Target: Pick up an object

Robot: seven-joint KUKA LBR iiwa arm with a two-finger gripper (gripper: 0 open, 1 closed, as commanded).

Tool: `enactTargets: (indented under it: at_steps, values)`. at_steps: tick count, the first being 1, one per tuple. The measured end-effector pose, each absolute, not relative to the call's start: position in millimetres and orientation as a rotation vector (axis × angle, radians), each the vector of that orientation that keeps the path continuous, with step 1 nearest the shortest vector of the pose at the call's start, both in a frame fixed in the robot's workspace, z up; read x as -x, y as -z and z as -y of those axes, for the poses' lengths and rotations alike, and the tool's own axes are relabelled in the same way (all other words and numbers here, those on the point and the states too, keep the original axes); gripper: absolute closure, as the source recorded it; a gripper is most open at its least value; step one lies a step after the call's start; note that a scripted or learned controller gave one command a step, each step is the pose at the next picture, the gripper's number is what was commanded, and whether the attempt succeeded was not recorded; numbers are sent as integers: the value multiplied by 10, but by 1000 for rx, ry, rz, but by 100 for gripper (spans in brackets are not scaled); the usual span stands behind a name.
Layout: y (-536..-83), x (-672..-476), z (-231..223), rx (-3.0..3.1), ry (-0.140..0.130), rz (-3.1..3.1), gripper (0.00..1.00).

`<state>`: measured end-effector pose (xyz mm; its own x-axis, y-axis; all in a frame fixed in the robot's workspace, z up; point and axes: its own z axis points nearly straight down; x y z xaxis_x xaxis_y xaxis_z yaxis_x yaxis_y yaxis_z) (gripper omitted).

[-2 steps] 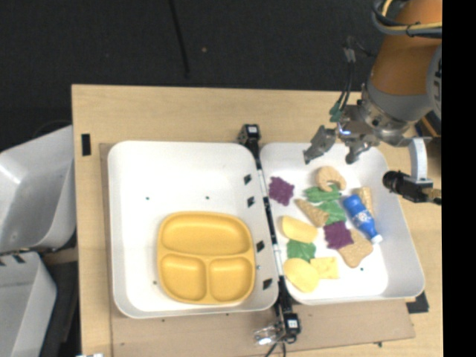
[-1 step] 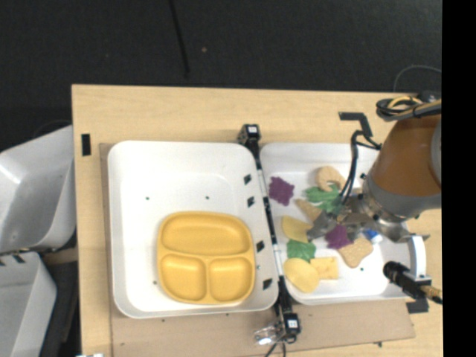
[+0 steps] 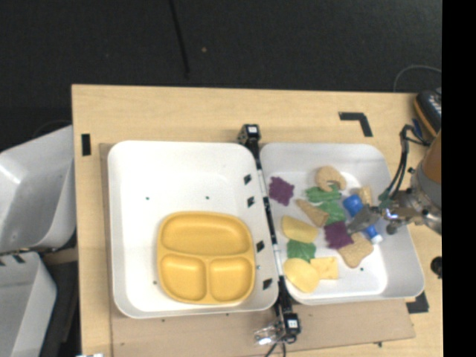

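We see two white bins. The left bin [image 3: 134,199] has one yellow tray [image 3: 206,257] with three parts. The right bin [image 3: 398,274] has about a dozen small toy foods: two purple, some green, yellow, tan and blue. The gripper [image 3: 370,218] is down among the blue toy [image 3: 352,201] and tan piece [image 3: 355,251]. We cannot tell its grip.

A plain yellow tray [image 3: 206,267] in one white bin [image 3: 134,169]; purple, green, tan, blue pieces in the other.
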<state>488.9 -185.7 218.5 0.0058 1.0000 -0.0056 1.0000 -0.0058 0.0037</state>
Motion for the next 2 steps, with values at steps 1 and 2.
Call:
enactTargets:
  at_steps: [1,2]
  values:
    - [-1146,-5071,2216,-2212,-13,-2225,0]
    - [-1217,-5053,2237,-2223,-7,-2218,100]
